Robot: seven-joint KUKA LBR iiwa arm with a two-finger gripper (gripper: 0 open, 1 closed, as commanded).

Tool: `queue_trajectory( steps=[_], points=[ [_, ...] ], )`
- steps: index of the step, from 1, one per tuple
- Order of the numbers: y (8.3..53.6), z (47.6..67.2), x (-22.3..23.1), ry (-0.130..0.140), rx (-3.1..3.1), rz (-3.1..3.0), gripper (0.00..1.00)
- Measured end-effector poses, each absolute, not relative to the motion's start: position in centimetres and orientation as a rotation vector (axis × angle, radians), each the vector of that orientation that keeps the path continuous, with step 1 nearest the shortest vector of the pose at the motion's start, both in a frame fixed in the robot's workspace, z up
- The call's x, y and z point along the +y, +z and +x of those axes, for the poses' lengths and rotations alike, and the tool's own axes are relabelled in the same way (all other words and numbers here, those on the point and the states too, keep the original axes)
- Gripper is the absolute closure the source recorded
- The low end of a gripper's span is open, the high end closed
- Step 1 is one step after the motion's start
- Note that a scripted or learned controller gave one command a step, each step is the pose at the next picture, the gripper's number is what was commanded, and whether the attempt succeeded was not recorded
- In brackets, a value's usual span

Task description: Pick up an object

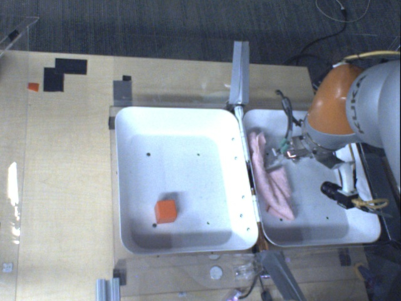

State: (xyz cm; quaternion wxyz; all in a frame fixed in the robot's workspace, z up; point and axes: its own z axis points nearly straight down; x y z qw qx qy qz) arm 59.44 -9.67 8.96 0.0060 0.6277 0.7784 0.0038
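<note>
Pincer (276, 157) on pink cloth (270, 184) — right bin (326, 227), orange block (166, 211) — left bin (182, 130)

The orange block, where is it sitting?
The orange block sits in the left white bin, near its lower-left corner, far from the pink cloth in the right white bin.

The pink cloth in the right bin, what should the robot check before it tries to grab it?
1. Pink cloth lies in the right bin: ok.
2. Hand is over the cloth: ok.
3. Hand open enough to grab: cannot tell.
4. Cloth already between the hand's fingers: cannot tell.
5. Cloth lies along the wall by the left bin, little room there: not ok.
6. Orange block sits away in the left bin: ok.
</note>
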Motion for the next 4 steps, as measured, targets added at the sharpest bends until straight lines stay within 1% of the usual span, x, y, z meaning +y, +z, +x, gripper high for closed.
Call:
queue_trajectory(
  steps=[1,2,3,4],
  points=[
    [9.1,52.9,-11.8,0.011,2.543,1.817,0.00],
    [8.9,60.5,-10.3,0.012,2.527,1.847,0.00],
    [9.1,52.0,-10.3,0.012,2.543,1.821,0.00],
    [10.5,52.5,-10.3,0.021,2.533,1.812,1.00]
  ],
)
